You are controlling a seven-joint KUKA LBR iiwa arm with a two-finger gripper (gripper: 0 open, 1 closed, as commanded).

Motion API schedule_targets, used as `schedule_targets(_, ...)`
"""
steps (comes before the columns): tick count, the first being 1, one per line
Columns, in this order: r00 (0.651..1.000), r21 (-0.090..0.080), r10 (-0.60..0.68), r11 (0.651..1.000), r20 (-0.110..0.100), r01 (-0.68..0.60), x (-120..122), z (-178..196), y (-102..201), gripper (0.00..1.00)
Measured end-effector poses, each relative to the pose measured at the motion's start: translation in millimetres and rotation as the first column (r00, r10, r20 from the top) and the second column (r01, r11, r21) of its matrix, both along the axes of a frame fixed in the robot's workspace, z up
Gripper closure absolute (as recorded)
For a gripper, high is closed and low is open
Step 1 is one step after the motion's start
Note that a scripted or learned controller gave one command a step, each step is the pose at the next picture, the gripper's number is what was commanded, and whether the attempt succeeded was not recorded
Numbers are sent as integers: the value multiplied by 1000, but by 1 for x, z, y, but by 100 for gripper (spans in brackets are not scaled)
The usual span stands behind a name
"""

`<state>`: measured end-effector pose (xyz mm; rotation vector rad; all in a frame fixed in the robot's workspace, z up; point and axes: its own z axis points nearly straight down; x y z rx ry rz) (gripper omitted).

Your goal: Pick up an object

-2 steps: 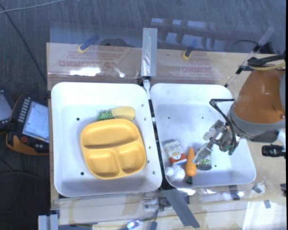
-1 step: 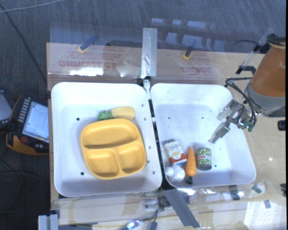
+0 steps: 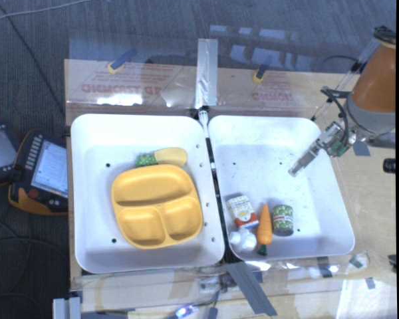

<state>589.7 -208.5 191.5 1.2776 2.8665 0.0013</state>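
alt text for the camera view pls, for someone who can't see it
Seen from above, a grey and orange robot arm reaches in from the right, its gripper poised over the right white bin, clear of the small carton, carrot and green can grouped near the bin's front edge. The left white bin holds a yellow divided tray.

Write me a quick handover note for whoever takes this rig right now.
Hand: over the right bin, upper part, nothing seen in it.
Right bin, near front edge: carton, carrot, can, a small white item.
Left bin: yellow tray, a green-and-yellow item behind it.
Done: nothing picked.
Left: lower onto one object, grip, lift.
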Motion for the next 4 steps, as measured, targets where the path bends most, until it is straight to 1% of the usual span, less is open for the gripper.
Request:
schedule_targets(1,998,2,-56,998,-4,56,-11,-41,84,0)
schedule_targets(2,996,0,-84,996,6,84,-84,-83,82,0)
schedule_targets(3,992,-1,-124,992,-2,124,-61,-36,23,0)
schedule_targets(4,998,0,67,998,-3,-67,-81,8,83,0)
